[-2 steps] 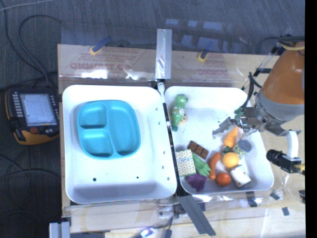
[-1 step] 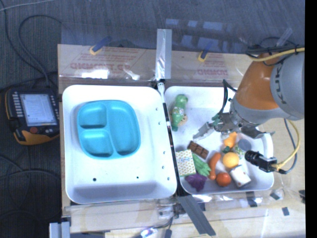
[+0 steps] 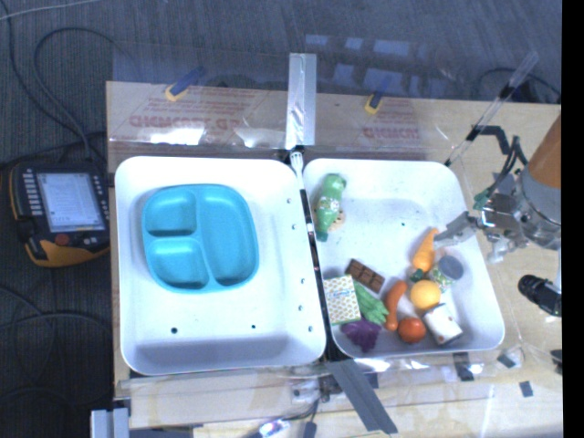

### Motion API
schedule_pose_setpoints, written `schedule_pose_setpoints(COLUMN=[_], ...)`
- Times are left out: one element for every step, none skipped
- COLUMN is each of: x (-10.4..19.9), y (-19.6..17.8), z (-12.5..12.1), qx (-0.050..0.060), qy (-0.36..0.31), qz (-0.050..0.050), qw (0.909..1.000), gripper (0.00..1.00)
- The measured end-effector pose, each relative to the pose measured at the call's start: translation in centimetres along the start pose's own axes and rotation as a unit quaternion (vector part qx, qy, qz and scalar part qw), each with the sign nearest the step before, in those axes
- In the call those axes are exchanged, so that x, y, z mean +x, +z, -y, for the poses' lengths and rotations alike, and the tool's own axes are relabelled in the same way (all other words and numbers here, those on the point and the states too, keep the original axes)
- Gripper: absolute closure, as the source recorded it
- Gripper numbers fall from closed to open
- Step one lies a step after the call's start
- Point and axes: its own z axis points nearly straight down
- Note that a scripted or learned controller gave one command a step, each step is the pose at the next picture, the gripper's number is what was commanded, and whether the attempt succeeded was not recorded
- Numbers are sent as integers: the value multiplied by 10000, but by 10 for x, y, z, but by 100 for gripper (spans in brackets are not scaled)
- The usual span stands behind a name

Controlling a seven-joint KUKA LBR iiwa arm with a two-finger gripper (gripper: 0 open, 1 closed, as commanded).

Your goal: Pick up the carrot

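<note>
Wooden bench, two white bins

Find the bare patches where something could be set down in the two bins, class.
Left bin: bare floor below the blue divided plate. Right bin: bare upper middle, between the green bottle and the gripper. Crowded around the carrot.

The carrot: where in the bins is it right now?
The carrot lies in the right bin, toward its right side, just above the orange and near the gripper.
</note>
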Motion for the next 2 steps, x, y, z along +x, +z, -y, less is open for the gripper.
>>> schedule_pose_setpoints(x=[38,38], y=[117,110], z=[-35,-33], qx=[-47,-16], qy=[930,928], qz=[-6,0], qw=[9957,9957], gripper=[0,100])
